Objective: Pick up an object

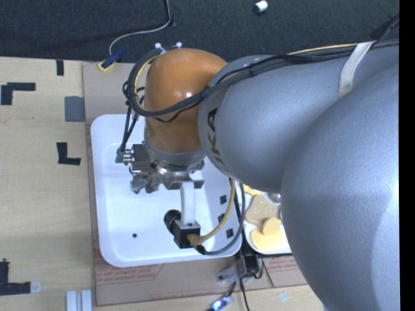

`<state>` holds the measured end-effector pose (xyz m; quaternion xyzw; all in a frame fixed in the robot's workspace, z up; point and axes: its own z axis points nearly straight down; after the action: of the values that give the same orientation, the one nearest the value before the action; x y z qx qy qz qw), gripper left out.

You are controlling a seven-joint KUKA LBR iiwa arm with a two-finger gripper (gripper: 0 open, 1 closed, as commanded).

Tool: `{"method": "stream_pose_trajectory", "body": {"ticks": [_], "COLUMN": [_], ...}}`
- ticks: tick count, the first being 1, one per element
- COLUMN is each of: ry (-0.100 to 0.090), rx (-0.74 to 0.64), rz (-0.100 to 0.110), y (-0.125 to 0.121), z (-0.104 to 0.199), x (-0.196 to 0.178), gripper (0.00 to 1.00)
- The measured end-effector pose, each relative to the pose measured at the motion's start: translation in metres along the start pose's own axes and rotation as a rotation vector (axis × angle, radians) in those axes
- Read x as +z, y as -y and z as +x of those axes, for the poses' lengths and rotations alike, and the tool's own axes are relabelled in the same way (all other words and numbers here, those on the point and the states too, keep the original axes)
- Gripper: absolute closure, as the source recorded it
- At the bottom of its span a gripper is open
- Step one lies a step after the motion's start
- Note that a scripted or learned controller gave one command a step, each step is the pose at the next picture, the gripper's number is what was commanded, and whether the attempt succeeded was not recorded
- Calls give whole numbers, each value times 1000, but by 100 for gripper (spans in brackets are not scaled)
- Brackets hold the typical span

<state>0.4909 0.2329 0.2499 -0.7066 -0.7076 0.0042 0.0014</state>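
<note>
1 camera looks down on the bench point(39, 193) from above at a slant, with the dark floor point(78, 11) along the top of its view and the 2 white bins below. It sits close to the arm point(311, 141), whose grey bulk enters from the right and covers much of the frame. The left bin point(120, 238) lies near the middle, the right bin point(262, 246) mostly hidden behind the arm.

Two white bins point(107, 173) on a cardboard-covered bench point(39, 193)
</note>
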Motion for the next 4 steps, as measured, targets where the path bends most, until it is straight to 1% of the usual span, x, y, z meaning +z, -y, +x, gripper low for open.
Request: {"method": "stream_pose_trajectory", "body": {"ticks": [1, 2, 3, 4], "ry": [-8, 1, -7, 2], "rx": [-3, 1, -3, 3], "rz": [-14, 0, -13, -1], "y": [8, 5, 8, -60], "z": [1, 0, 0, -1], "x": [-106, -15, -113, 27], "gripper": [100, 100, 100, 100]}}
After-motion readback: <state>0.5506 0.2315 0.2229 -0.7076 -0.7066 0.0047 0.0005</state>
